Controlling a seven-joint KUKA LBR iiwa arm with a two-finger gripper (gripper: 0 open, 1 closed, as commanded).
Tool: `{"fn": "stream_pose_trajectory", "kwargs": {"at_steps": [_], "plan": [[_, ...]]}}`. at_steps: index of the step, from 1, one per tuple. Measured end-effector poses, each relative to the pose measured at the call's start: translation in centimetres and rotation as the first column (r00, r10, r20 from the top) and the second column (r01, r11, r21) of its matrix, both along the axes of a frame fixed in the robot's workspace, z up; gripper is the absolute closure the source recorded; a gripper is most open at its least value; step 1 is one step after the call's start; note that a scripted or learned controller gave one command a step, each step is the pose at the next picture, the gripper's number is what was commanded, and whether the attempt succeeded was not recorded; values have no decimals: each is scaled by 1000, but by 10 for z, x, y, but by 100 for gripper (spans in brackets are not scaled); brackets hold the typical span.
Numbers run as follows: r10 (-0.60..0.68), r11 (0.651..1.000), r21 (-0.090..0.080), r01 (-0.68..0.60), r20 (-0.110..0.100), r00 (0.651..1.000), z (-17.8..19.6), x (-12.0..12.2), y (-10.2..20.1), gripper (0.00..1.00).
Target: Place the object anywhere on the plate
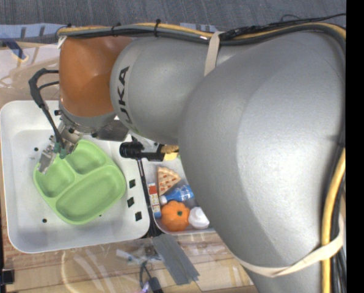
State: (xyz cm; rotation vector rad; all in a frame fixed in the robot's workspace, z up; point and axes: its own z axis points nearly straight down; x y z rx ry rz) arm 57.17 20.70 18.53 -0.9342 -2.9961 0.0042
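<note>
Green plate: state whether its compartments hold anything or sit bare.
Mostly bare: the green plate shows plain green in its large and right compartments. The gripper covers its upper-left corner, so that part cannot be told.

My arm (243, 133) is big, round and grey — an orange band (87, 75), black letters (122, 93), thin black cables (41, 99).

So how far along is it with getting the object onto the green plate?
Done: the gripper is over the upper left edge of the green divided plate in the left bin. In hand: I cannot tell whether it carries anything. Left: nothing visibly lies in the plate's compartments, while the orange and pizza slice toy sit in the right bin.
</note>
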Motion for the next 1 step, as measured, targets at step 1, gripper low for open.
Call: {"fn": "stream_pose_trajectory", "kwargs": {"at_steps": [1], "plan": [[285, 959, 1, -285, 2, 959, 11, -73, -7, 0]]}}
